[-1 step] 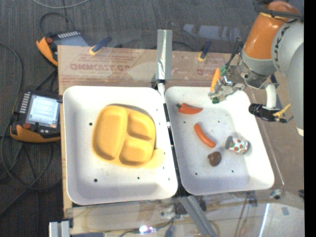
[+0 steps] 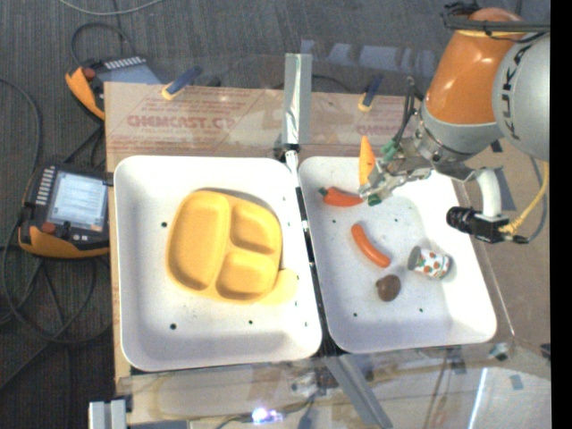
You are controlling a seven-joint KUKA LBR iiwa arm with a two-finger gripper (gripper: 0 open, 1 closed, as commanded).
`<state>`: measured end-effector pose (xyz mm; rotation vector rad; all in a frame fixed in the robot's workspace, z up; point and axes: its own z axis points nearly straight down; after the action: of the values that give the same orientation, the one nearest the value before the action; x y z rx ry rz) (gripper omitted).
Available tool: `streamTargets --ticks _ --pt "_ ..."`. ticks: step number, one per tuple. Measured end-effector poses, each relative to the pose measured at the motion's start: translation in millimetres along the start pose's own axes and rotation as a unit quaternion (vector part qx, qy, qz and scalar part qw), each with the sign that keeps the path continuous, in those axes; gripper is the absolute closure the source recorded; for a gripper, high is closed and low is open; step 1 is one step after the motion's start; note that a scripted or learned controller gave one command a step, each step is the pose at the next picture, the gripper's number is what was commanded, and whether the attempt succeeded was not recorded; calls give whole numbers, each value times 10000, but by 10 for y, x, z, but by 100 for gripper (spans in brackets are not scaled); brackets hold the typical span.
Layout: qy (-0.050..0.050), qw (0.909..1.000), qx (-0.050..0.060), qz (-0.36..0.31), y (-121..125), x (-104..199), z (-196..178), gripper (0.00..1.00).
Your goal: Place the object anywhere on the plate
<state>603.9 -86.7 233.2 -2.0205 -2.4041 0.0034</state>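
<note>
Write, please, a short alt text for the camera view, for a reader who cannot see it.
The gripper hangs low over the right bin, beside a carrot. A sausage, a brown lump and a patterned cup also lie there. A yellow plate sits in the left bin.

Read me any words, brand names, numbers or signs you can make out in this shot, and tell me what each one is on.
"CHEMCAST": faint red print on the brown board behind the bins; smaller print beside it is too blurred to read.
"KU": black letters on the grey arm, cut off by the picture's edge.
Handheld controller left of the bench: its screen is lit, but the text is too small to read.
Small cup in the right bin: red pattern, no readable words.
</note>
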Motion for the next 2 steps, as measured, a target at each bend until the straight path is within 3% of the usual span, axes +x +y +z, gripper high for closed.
streamTargets --ticks 1,2 --pt "7 9940 -3 -1090 47 579 503 100" --pt "5 9979 9 -647 -520 1608 508 100"
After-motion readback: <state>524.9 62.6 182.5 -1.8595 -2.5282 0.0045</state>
